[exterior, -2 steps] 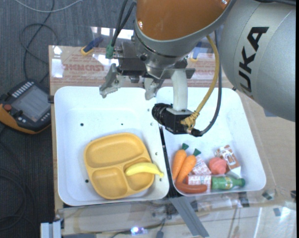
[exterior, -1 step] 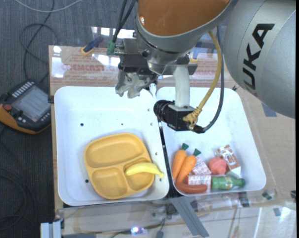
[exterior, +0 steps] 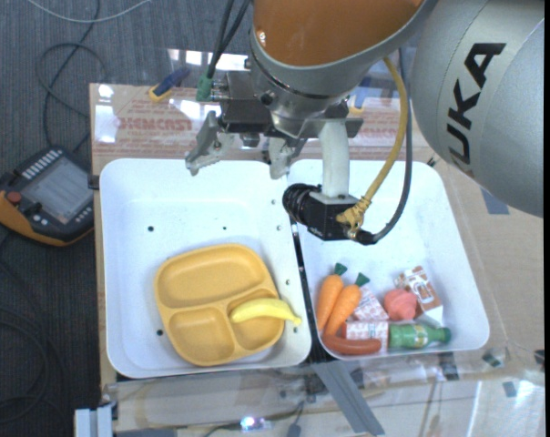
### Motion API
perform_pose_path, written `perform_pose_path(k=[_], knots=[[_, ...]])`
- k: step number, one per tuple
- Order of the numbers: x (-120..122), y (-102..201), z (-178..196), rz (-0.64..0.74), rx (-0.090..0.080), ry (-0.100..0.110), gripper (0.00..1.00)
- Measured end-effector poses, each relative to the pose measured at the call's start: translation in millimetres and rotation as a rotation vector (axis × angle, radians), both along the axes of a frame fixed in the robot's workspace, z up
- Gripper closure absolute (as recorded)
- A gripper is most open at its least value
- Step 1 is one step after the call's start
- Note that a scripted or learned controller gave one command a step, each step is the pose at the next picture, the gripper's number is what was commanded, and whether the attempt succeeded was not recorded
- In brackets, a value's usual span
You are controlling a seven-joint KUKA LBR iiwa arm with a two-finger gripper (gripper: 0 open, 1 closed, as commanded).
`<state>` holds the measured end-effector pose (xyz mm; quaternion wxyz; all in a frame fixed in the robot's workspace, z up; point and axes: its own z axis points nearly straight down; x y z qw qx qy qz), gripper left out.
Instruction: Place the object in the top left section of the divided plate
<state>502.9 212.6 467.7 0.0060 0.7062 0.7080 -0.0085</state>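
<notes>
A yellow divided plate [exterior: 202, 285] lies in the left bin [exterior: 129, 244], toward its front. A yellow banana [exterior: 266, 313] rests in the plate's lower right section, with its tip over the plate's right rim. The plate's wide upper section and lower left section hold nothing. My gripper [exterior: 241, 156] hangs above the back edge of the left bin, well behind the plate. It is open, its two grey fingers [exterior: 202, 148] spread apart with nothing between them.
The right bin [exterior: 457, 244] holds two carrots [exterior: 337, 300], a red sausage [exterior: 351, 345], a green bottle [exterior: 419, 337], a red round fruit [exterior: 401, 304] and small cartons. A black cylinder [exterior: 313, 211] with a yellow cable hangs over the divide. A teach pendant [exterior: 43, 197] lies left of the bench.
</notes>
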Motion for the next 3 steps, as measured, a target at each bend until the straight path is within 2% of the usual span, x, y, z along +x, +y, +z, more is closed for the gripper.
perform_pose_path(k=[1, 2, 3], knots=[[0.9, -0.3, 8.9, -0.001, -0.004, 0.0, 1.0], [0.9, -0.3, 8.7, -0.001, -0.004, 0.0, 0.0], [1.7, -0.5, 17.5, -0.003, -0.007, 0.0, 1.0]])
